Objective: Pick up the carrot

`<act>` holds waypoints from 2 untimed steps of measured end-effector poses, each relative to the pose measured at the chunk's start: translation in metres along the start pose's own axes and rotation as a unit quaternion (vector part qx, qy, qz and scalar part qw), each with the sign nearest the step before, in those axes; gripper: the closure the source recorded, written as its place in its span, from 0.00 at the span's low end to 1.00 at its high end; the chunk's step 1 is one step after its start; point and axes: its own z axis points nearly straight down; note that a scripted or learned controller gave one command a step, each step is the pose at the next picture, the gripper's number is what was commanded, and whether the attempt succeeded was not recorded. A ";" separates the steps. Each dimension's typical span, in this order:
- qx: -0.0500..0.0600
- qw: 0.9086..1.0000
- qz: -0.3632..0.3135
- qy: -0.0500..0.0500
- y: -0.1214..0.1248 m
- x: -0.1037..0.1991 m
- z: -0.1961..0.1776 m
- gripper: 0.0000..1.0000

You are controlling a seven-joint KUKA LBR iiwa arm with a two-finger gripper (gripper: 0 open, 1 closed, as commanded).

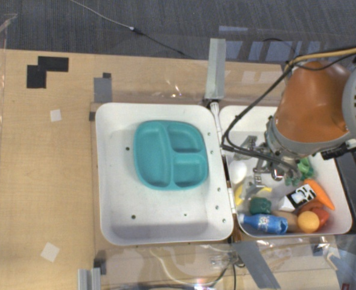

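Right bin (344, 222): pretty crowded from where I'm sitting; there's a blue bottle (263, 223) lying along the front wall, a dark green lump (260, 205) just behind it, an orange ball (309, 221) near the front right corner, something yellow (243, 192) and a white egg-ish thing (238, 173) by the left wall, and a green leafy piece (303, 167) further back

In the way: a black-and-white tag block (301, 194) sits touching the carrot's left side; the arm's big orange wrist band (311, 101) hangs over the back half of the bin and hides what's under it

Carrot (321, 193): orange, tapered, lying at a slant on the right side of the right bin, between the tag block and the right wall; the orange ball is just in front of it

Gripper (276, 173): over the middle of the right bin, left of the carrot and apart from it; I honestly can't tell if it's apart or together, too much metal clutter

Left bin (117, 222): a teal divided plate (171, 154) sits in the middle
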 end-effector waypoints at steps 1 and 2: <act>0.000 1.000 0.000 0.000 0.000 0.000 0.000 0.00; 0.000 1.000 0.000 0.000 0.000 0.000 0.000 0.00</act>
